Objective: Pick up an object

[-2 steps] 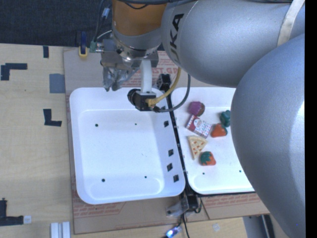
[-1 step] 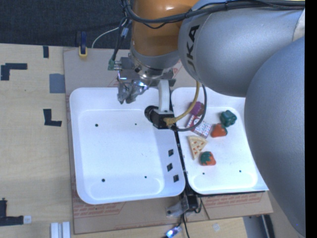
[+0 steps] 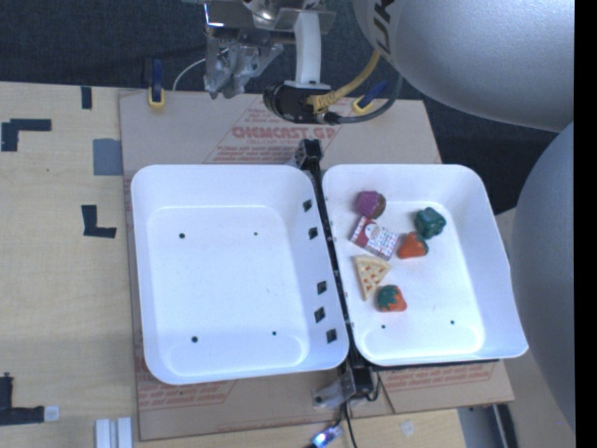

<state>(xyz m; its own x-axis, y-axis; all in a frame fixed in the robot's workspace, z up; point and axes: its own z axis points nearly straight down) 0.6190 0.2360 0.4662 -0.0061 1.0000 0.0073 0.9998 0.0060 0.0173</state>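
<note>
Several small objects lie in the right bin, toward its left half. They are a purple lump, a dark green piece, a red and white packet, an orange-red piece, a yellow wedge and a red piece with a green top. My gripper hangs high beyond the far edge of the bins, over the cardboard sheet, well away from all of them. Nothing shows in its grasp.
The left bin stands beside the right one, joined along a black-clipped seam. A brown cardboard sheet lies under both bins. The arm's large grey body fills the upper right.
</note>
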